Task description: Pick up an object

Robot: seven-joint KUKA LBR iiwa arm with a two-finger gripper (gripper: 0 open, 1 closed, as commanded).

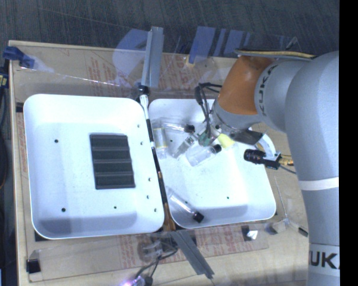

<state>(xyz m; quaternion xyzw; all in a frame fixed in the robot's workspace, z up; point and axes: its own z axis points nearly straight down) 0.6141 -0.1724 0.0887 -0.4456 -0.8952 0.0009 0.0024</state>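
A worktop (65, 64) of pale board is seen from above at a slant, carrying two shallow white bins side by side, both smooth, glossy and round-cornered. The grey arm (298, 118), with its orange band (241, 91), reaches in from the right and hides the far right corner of the right bin (250, 201).

The pincer (206, 137) is lowered into the far part of the right bin, just over a huddle of clear pieces (194, 154). It is small, dark and tangled with cables, so whether it is released, clenched or grasping anything cannot be told. The clear pieces are glassy plastic, and their outlines melt into the white floor, so their number and shapes are hard to make out. A small pale yellow shape (225, 140) is seen just beside the pincer; it cannot be told whether it is loose or part of the robot.

Near the front wall of the same bin, well apart from the pincer, a clear tube (184, 206) with a black end is lying on its side.

In the left bin (48, 118) a dark, ridged, rectangular block (112, 161) is lying flat near the middle.
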